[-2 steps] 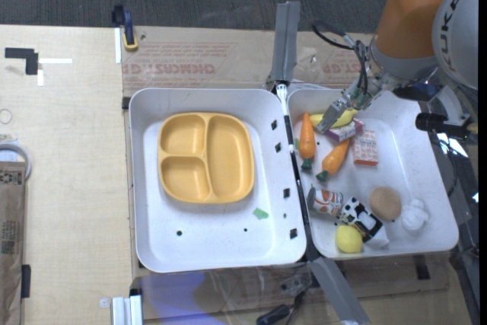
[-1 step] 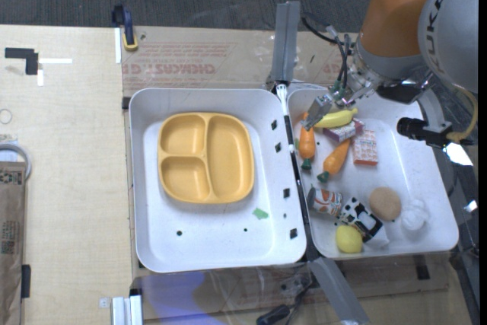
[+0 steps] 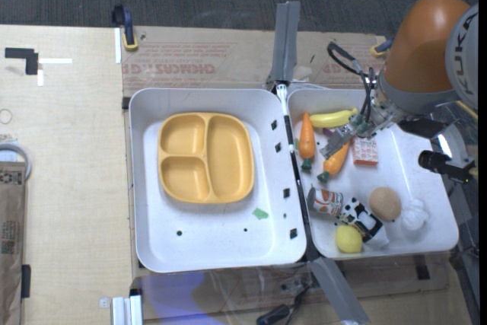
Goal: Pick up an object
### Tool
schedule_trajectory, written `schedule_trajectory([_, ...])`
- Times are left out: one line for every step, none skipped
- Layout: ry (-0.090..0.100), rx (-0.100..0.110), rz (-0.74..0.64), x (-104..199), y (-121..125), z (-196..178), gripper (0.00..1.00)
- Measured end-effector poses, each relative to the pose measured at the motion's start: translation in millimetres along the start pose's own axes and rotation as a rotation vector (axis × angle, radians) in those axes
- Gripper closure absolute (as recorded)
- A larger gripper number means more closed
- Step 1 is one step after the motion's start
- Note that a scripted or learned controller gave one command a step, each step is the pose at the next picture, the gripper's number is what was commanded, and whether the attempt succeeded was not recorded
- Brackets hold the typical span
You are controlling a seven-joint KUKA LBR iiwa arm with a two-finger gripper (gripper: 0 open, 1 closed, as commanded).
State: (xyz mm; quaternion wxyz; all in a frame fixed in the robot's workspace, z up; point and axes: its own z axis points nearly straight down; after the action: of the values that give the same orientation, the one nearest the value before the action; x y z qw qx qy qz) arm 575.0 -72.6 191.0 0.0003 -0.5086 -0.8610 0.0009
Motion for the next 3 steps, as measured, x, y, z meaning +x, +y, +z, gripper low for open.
schedule_trajectory([0.0, -0.001, -0.016, 52.9, 8.9, -0.1, 0.0])
schedule_trajectory([0.0, 0.0, -0.016, 52.8, 8.8, -0.1, 0.0])
schedule_trajectory([0.0, -0.002, -0.171, -3.2, -34.3, -0.3, 0.0])
